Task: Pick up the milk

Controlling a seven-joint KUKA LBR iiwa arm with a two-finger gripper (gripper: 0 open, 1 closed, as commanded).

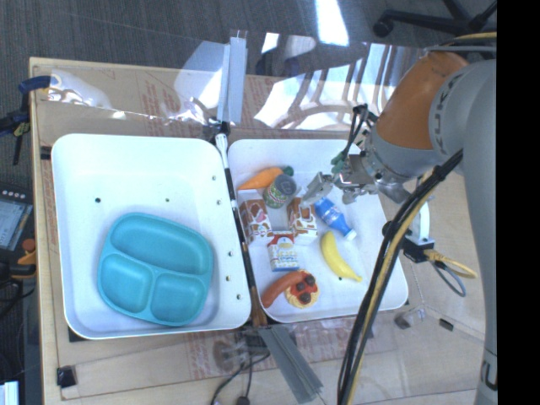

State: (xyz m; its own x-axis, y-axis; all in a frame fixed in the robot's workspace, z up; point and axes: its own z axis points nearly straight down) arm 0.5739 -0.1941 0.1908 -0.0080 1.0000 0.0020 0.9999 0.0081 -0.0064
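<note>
Two shallow white plastic bins sat side by side on the bench, the left bin (76, 226) and the right bin (380, 251). The grey arm with its orange band (422, 99) reached in from the right over the right bin's upper part. In the left bin lay one turquoise plastic tray with three compartments (156, 268).

The two-finger metal gripper (331, 184) hung low over the right bin, just above a blue and white bottle (334, 218); whether its fingers were spread or closed could not be told.

The right bin held small toy foods. Three red-and-white cartons lay near its centre: one at the left (256, 216), one beside the bottle (303, 218), and the small milk carton with a blue panel (283, 252) just below them, apart from the gripper. Printing on all three was too small to read. There was one yellow banana (337, 257), one orange carrot (261, 178), one green-topped can (280, 191), one reddish sausage (275, 288) and one round tart with red fruit (303, 291).
</note>
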